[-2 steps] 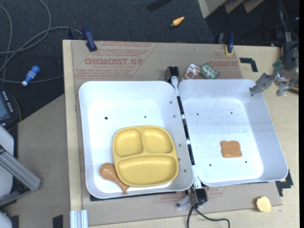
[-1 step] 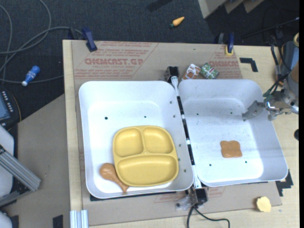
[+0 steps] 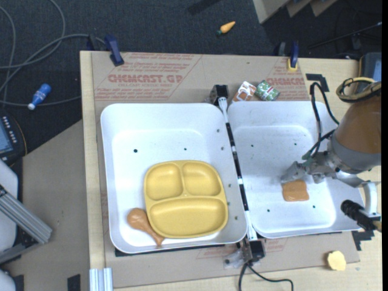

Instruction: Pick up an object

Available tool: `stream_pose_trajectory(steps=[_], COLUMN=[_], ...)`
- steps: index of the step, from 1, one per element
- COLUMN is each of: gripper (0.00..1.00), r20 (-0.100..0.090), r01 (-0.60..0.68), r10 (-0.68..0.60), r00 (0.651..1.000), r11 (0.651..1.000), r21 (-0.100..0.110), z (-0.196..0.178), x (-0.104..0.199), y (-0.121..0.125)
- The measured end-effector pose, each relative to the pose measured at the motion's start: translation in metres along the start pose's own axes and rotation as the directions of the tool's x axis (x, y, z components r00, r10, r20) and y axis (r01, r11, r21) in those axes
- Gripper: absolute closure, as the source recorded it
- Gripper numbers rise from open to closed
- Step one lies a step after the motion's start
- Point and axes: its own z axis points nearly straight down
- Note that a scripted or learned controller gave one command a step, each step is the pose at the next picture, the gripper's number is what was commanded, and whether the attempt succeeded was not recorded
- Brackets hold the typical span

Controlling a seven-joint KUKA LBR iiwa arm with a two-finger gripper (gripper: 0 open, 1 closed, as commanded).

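One flat brown toast-like piece (image 3: pixel 295 191) lies in right white bin (image 3: pixel 267 217) | gripper (image 3: pixel 301 170) just above it, fingers' spread unclear | you risk it sliding off the thin edge.

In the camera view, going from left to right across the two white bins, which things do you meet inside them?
Orange drumstick toy → yellow divided plate → divider between the bins → brown flat piece, with the hand just above it.

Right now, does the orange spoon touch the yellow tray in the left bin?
Touching, it seems. In the camera view the spoon lies against the lower left edge of the tray, its handle running under the rim with no gap visible.
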Motion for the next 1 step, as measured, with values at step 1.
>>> stream_pose_trajectory(steps=[1], gripper=[0.0], r20=[0.008], r01=[-0.001], r10=[0.001], r00=[1.0], r11=[1.0], r21=[-0.013], z=[0.0175], x=[0.0305], y=[-0.0289])
